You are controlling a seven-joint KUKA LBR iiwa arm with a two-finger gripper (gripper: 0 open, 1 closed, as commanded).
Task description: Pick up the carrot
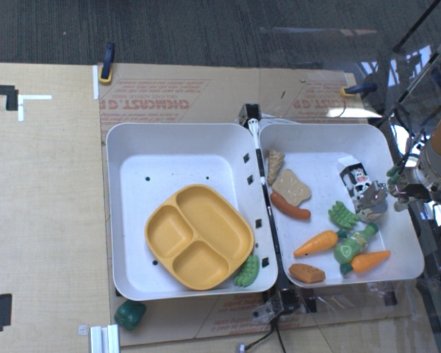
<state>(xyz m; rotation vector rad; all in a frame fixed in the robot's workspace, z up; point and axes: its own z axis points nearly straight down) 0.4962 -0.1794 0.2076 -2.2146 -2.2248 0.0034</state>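
Two orange toy carrots lie in the right white bin (397, 259): the nearer orange plastic carrot (317, 243) sits mid-bin, tilted, and a second orange carrot (370, 260) rests close to the bin's front wall beside a green leafy toy (350, 250). The gripper (370, 201) hovers over the bin's right part, above a green ridged toy (342, 215) and next to a small black-and-white carton (353, 176); whether it is open or closed I cannot tell, and nothing shows between it.

Risk comes mostly from crowding. The second carrot touches the green leafy toy, so a descent there could pinch both or shove the carrot against the wall. A brown oval toy (306, 273) lies just beside the mid-bin carrot's tip, and a red sausage toy (290, 206) is near on its other side; an off-centre closure could roll the tapered carrot away.

Room is better around the mid-bin carrot, with bare floor behind it. The left white bin (132, 142) holds a yellow divided plate (198, 235) and lies well apart.
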